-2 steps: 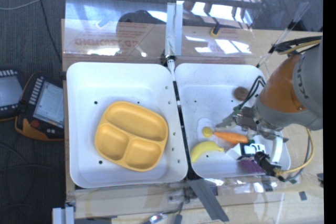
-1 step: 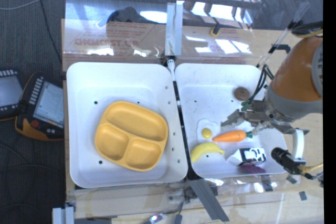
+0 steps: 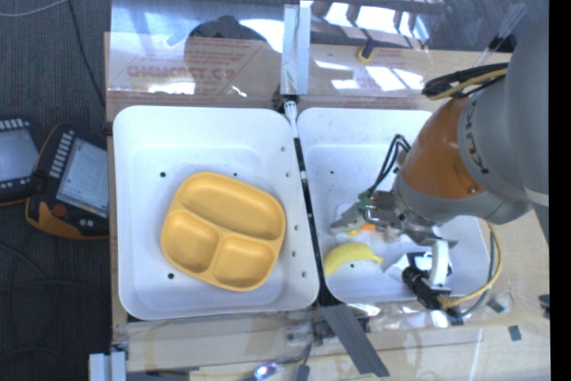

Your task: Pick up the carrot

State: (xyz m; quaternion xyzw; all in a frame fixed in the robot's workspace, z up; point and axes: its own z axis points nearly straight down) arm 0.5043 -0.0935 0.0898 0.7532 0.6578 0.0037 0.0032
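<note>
We are in the reaching and closing step: the arm (image 3: 464, 165) comes in from three o'clock and has its tool (image 3: 357, 219) down low in the right bin (image 3: 357, 134), toward that bin's seven o'clock part. We cannot tell from this slanting view whether the tool is open or closed, since the wrist covers most of it. The carrot (image 3: 368, 230) appears to us as a small orange bit right at the tool, touching or just under it; most of it is hidden, so we cannot say it is gripped. Just at six o'clock of it lies a yellow banana (image 3: 350, 259), close enough to get in the way. The left bin (image 3: 143, 138) carries a yellow divided tray (image 3: 223, 230), well apart from the work. We judge that the next move calls for a firm closing on the carrot alone, clear of the banana, then a straight lift to show whether the grip took.
</note>
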